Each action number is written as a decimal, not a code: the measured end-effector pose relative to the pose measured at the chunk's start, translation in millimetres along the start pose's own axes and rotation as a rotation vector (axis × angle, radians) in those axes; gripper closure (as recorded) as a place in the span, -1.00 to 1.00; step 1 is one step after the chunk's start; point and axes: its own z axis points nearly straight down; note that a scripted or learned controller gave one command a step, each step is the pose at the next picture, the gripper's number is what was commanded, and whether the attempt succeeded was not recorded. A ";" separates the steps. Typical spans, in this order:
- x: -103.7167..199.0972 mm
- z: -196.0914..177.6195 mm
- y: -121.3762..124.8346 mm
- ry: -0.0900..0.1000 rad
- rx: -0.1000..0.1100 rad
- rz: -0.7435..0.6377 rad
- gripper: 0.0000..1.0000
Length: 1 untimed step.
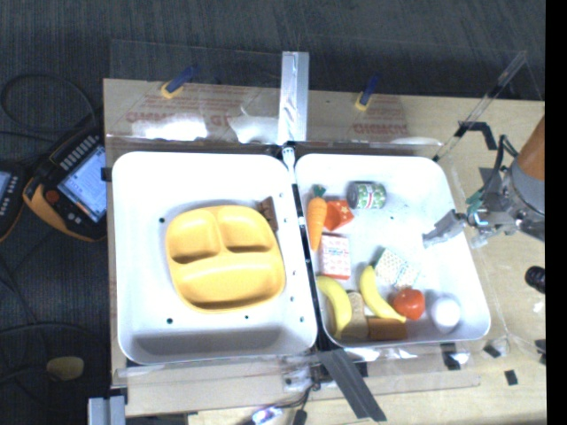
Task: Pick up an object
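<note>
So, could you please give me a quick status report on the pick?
Gripper above right bin's right edge, nothing seen held. Carrot, bananas, can, tomato all lying in bin. Yellow tray in left bin.

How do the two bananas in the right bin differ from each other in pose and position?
The left banana lies nearer the divider between the bins, while the right banana lies nearer the bin's middle, beside the tomato. The left banana looks thicker and runs almost straight down the picture; the right banana looks slimmer and curves from upper left to lower right. Both are yellow and lie in the right bin near its front wall.
</note>
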 end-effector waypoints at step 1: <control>35.2 -20.8 71.9 -0.002 -0.001 -0.111 -1.00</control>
